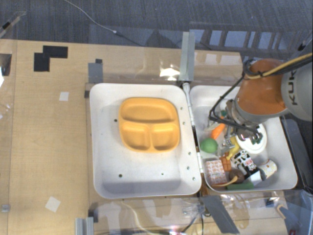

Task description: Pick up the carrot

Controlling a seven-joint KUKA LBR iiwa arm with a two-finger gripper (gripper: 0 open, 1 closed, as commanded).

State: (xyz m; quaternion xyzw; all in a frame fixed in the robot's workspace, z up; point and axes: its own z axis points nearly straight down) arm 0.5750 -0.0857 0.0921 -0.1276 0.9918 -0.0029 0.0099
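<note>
Claw (230,137) is lowered into the right bin (288,180), just beside the carrot (217,129); its opening cannot be told.

- I see a pale wooden bench (44,151) with black patches (49,57) near its far left.
- Beyond it lies dark grey carpet (146,9), crossed by a thin cable (73,6).
- Glare (169,73) shows on a clear sheet at the bench's far edge.

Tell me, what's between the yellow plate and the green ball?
In the camera view, between the yellow plate and the green ball come bare white floor of the left bin and the two bins' touching rims.
</note>
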